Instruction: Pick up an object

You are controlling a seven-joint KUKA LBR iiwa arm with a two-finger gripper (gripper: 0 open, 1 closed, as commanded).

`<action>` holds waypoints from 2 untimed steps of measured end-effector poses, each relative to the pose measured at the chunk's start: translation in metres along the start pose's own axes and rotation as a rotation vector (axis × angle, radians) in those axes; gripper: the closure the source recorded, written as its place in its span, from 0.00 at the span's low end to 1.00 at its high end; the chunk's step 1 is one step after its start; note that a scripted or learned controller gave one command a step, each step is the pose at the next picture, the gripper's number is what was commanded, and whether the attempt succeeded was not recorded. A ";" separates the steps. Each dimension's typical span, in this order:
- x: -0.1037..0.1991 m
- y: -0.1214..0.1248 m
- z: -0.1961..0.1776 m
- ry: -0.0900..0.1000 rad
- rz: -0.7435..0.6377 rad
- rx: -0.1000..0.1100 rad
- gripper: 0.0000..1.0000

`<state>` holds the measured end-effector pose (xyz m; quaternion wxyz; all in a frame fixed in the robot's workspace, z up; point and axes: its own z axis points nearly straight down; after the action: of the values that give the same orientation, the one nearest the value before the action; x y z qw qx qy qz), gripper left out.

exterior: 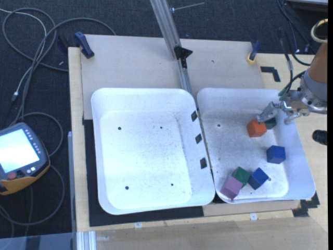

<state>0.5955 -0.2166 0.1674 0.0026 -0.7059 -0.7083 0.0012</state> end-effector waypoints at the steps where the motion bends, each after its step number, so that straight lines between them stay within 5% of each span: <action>1: 0.011 0.019 0.048 -0.008 0.002 -0.020 0.00; 2: 0.090 0.009 0.067 0.003 -0.004 -0.005 0.00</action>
<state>0.6038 -0.1263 0.1001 0.0019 -0.7044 -0.7098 -0.0014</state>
